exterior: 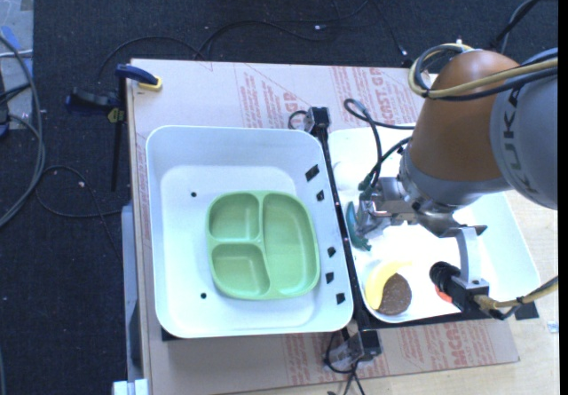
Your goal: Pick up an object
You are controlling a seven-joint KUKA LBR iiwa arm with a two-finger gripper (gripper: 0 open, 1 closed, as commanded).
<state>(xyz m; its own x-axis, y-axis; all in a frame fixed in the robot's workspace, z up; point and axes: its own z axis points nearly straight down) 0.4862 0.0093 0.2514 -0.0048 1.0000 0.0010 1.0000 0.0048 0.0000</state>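
Observation:
In the right bin (524, 247), a teal object (356, 226) lies against the left wall. A yellow piece (383, 275) and a round brown object (396, 293) sit together near the front edge. My gripper (380, 205) hangs low over the bin's left side, just right of the teal object and above the yellow piece. The wrist and the orange band hide most of the bin's middle. I see nothing clearly held.
The left bin (177, 162) holds a light green divided plate (264, 243) with three compartments. Black clips line the wall between the bins. Cables run over the back of the right bin, and a blue clamp (138, 76) sits at the bench's back left corner.

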